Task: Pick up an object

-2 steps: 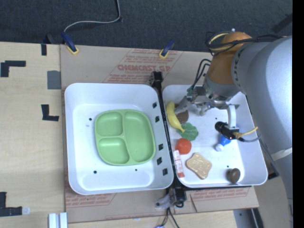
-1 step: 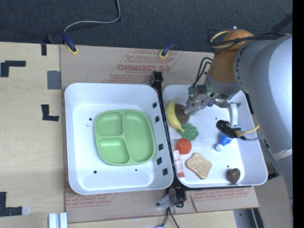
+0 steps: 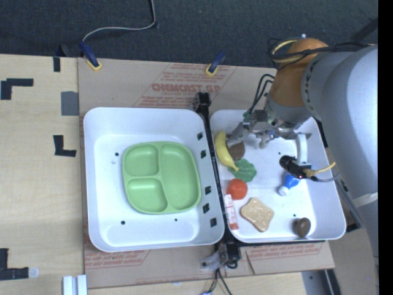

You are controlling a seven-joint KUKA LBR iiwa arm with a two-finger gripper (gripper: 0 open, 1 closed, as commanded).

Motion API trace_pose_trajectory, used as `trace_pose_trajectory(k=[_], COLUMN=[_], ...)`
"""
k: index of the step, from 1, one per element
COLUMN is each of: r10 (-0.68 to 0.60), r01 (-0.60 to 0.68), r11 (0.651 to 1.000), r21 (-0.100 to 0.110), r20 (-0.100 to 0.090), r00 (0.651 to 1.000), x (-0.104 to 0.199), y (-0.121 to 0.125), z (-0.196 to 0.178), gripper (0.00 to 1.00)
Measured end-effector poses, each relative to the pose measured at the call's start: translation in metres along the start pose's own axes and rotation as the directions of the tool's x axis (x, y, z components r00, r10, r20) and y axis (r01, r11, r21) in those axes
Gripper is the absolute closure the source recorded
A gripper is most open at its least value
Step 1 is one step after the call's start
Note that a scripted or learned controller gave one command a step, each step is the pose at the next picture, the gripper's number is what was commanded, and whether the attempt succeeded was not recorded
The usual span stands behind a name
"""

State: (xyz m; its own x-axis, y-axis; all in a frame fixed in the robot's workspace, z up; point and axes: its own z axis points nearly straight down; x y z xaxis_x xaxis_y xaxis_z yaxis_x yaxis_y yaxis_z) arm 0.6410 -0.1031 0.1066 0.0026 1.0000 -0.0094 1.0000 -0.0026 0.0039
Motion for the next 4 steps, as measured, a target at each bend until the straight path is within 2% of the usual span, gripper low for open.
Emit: trace_pose_trajectory(k=[1,2,3,4], r10=[0.002,0.001,0.001,0.003], r01=[-0.002,-0.001,-0.001,-0.003], r11=[1.0,1.0,1.0,1.0], r21=[-0.009,-0.008,-0.007,-0.019], r20=[0.003,-0.004,-0.002,0.003], r00=[1.0,1.0,1.0,1.0], x=[-0.001,0.003,0.002,0.001], y=[0.007,0.007,0.007,-0.005], z=[0.014,0.006,0.006,0.014], gripper=[0.0,1.0,0.0,0.0])
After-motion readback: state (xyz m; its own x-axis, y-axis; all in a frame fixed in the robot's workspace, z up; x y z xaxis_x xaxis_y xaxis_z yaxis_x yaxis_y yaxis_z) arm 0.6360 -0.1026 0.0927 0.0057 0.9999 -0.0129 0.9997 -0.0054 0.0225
